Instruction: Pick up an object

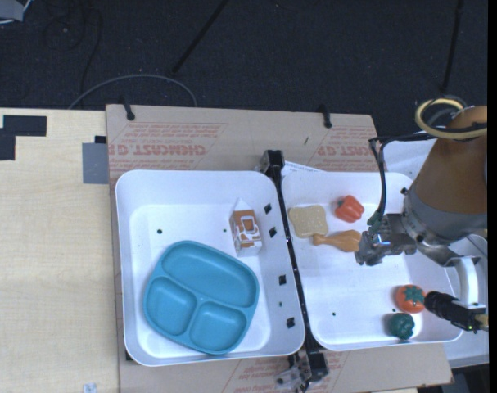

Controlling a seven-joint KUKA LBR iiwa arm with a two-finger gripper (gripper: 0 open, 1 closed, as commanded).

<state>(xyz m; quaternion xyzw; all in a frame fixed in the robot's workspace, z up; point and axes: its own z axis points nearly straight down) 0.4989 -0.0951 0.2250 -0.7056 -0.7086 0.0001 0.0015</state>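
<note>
While the gripper (369, 252) hovers right of centre, jaw opening impossible to tell, beside a tan wooden spatula (338, 240), it should descend squarely over the handle.

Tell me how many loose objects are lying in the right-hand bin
5: a tan bread slice, a red-orange piece, a tan wooden piece beside the end effector, an orange-red ball and a green ball. The arm may hide more.
</note>
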